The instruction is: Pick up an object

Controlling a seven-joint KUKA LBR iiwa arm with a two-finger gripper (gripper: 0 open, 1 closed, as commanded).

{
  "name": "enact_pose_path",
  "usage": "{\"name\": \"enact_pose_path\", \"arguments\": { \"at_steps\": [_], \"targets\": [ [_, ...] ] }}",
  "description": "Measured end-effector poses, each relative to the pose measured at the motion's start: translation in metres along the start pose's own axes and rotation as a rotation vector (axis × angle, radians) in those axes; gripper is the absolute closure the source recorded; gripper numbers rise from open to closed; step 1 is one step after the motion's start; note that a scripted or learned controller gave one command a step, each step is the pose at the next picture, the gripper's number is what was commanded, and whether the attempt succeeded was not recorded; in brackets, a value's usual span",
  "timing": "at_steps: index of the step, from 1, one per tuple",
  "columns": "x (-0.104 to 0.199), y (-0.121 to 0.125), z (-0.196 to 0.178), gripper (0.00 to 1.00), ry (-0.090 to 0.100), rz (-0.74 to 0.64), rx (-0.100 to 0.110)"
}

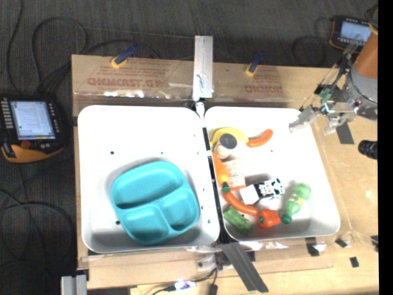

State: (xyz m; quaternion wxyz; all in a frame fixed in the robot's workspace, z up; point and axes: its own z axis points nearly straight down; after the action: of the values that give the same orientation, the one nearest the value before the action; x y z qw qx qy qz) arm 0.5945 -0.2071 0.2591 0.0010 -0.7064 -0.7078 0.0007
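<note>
Robot gripper (312, 117) hovers above the right bin's (319, 165) upper right corner; whether it is released or clenched, I cannot tell.
Small toy foods cluster along that bin's left and bottom: likely light, stiff, slippery plastic. The lone orange carrot (260, 138) near the top looks easiest, gripped mid-length. Piled pieces overlap, blurring their outlines.

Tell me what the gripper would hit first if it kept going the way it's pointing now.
The gripper points toward the view's left, over the right bin's upper right corner. Straight on, it would probably meet the small orange carrot-like toy first, though its height above the bin is unclear.
</note>
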Motion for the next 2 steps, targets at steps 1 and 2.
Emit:
{"name": "enact_pose_path", "arguments": {
  "at_steps": [1,2],
  "targets": [
    [0.03,0.013,0.165,0.0,-0.001,-0.073,-0.002],
    [0.009,0.073,0.171,0.0,0.003,-0.075,0.0]
  ]
}}
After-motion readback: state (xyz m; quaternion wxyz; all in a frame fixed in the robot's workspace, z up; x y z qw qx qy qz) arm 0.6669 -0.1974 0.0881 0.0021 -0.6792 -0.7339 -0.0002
